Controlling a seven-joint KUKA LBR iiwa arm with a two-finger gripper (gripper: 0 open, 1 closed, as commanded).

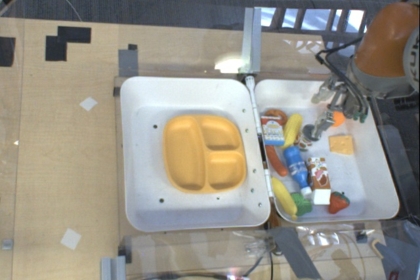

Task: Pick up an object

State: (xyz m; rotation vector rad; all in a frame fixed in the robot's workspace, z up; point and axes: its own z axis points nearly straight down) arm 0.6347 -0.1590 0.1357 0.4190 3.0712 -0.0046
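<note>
My gripper (324, 121) hangs low over the back of the right bin (374, 174), below the arm's orange band. A small orange piece (338, 119) lies right beside it on the right; whether it is held I cannot make out. A yellow corn cob (293, 130) lies just left of the gripper, and a cheese slice (341, 144) lies a little in front of it. Farther forward are a blue bottle (296, 167), a small carton (319, 174), a strawberry (338, 202) and a banana (282, 192).
The left bin (141, 141) holds a yellow divided plate (203, 153). A printed packet (273, 131) and a red sausage (276, 160) lie along the right bin's left wall. A metal post (252, 36) stands behind the divider between the bins.
</note>
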